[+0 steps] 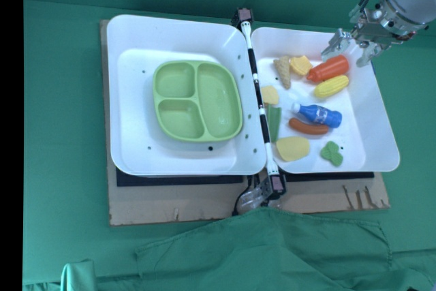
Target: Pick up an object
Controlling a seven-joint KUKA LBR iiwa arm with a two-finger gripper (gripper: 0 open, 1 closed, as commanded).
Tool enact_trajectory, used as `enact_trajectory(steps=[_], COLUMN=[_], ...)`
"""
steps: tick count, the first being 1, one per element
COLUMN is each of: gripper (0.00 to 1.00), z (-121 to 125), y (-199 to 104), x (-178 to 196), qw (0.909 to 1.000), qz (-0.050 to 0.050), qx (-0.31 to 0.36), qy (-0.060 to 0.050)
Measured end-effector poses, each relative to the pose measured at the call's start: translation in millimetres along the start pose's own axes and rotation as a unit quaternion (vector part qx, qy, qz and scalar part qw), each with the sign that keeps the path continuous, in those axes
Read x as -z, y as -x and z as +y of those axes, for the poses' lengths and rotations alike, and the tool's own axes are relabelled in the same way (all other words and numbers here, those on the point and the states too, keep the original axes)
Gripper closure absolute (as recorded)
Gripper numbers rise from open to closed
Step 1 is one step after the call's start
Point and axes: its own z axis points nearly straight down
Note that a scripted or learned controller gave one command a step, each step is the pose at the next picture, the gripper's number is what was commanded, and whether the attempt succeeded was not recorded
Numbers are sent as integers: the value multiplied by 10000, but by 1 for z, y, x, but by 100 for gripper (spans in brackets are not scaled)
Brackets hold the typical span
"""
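two shallow white bins side by side on a cardboard sheet over green cloth. left bin holds one light green divided plate, three compartments, two small on its left and one long on its right, nothing in them. right bin holds the toy food, all loose on the floor of the bin: a tan cone and a yellow-orange wedge touching near the top left, an orange-red bottle lying tilted just right of them, a yellow corn cob just below the bottle and nearly parallel to it. a small pale yellow piece sits by the divider, a green stick under it runs along the left wall. blue bottle with white cap lies on its side mid-bin, a reddish sausage right under it, touching. bottom row: a yellow slab and a green leafy piece, apart from each other.

gripper hangs over the top right corner of the right bin, grey wrist with orange above it. jaws apart, nothing between the fingers. nearest item is the orange-red bottle, just below-left of the fingertips, not clearly touching. bottle looks glossy, tapered, narrow end toward the left.
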Motion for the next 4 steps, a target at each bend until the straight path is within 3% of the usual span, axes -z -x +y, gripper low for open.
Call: enact_trajectory(steps=[1,2,3,4], gripper=[0,0,0,0], z=[-17,-12,39,36], y=[-52,-54,-45,-60], x=[-40,-122,-40,-121], qw=[10000,10000,10000,10000], qz=[12,-7,-12,-5], qx=[23,5,15,4], qy=[-23,40,65,42])
